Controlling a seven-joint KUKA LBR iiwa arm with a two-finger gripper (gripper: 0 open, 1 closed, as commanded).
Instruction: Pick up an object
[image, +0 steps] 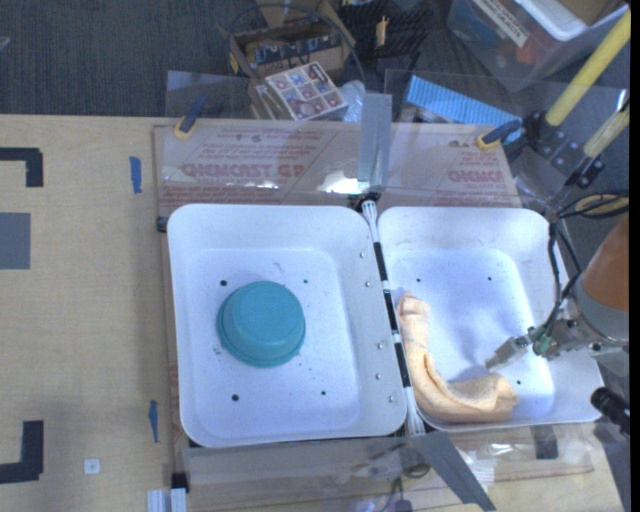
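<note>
Two shallow white bins sit side by side on my tabletop (80, 330), seen from the one fixed camera looking down at a slant. The left bin (195, 240) holds a teal bowl (262, 322), turned upside down near its middle. The right bin (470, 235) holds a tan, curved, soft-looking object (440, 385) lying along its left wall and bending across the near edge. My arm (605, 290) comes in from the right, and its gripper (510, 350) hangs low over the right bin, just beside the far end of the tan object. I cannot tell how the jaws stand, as they are too small and blurred. Clutter and clear plastic sheets lie beyond the bins.
</note>
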